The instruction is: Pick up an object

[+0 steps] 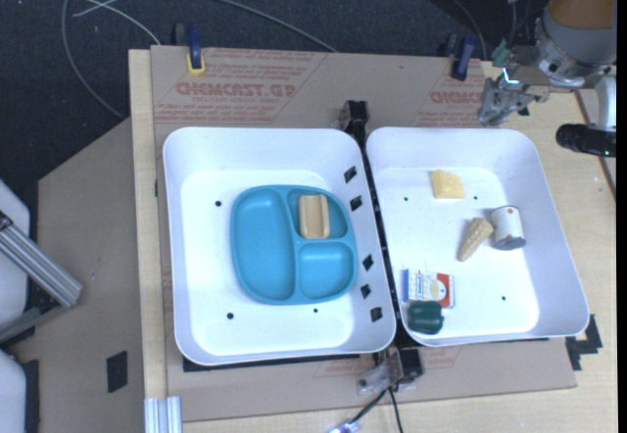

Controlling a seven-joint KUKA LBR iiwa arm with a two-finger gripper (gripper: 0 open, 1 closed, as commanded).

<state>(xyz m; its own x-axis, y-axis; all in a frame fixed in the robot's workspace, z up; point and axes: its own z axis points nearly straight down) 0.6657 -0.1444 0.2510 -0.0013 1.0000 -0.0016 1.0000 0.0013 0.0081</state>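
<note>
We take the right bin (558, 255) as our landmark, since everything loose enough to pick lies in it. A yellow block (448, 184) sits toward its far side, near the middle. A tan cone (474, 238) lies tilted near the centre, and a grey can (506, 226) rests on its side touching the cone's upper end, toward the arm. At the near left corner a small carton (429, 286) lies flat, with a green piece (425, 316) just beside it against the bin's front slope. These pieces are scattered apart from one another, which we judge leaves room for fingers around most of them; only the cone and can crowd each other, and the green piece hugs the wall.

The gripper (502, 98) hangs beyond the bin's far edge, over the cardboard, well apart from every piece. We cannot tell how its jaws stand; they are small and blurred here. Nothing sits between them, so we judge the pick not yet begun, with no target committed.

To the bin's left lies the left bin (196, 225), bearing a blue tray (260, 245) with a tan piece (313, 216) in its far right compartment.
</note>
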